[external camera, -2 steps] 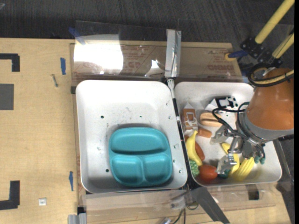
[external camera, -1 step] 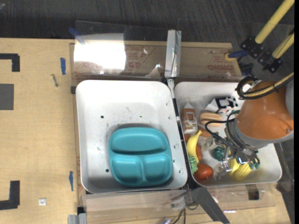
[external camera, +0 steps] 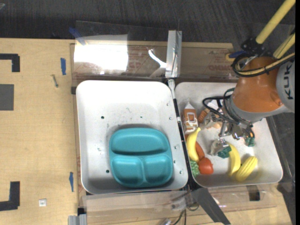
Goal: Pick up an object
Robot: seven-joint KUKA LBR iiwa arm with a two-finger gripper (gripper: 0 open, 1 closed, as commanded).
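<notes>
Your bench is pale board with black corner marks, and on it sit two shallow white bins side by side behind a clear screen. The left bin [external camera: 93, 102] carries a teal divided tray [external camera: 140, 157] toward its 6 o'clock side. The right bin [external camera: 269, 139] carries the pickable clutter, and the arm [external camera: 255, 90] enters it from 3 o'clock with the orange band directly above the wrist.

The gripper [external camera: 219, 146] stands low over the middle of the right bin. You have cables and wrist hardware crowding the tips, so I cannot tell whether the fingers are spread or closed, and nothing is visibly held between them.

Nearest candidate: a small green object [external camera: 224, 152], touching or just beside the tips at about 5 o'clock; which of the two, I cannot tell. A yellow banana [external camera: 234, 162] lies just past it at 4 to 5 o'clock, long axis running roughly 12 to 6. A second banana [external camera: 191, 144] lies at 9 o'clock, axis likewise near 12 to 6, with a red tomato-like piece [external camera: 206, 166] at 7 o'clock. A small carton [external camera: 189, 118] stands at 10 o'clock.

Judgement: the coming move turns on a short shift toward 5 o'clock.
</notes>
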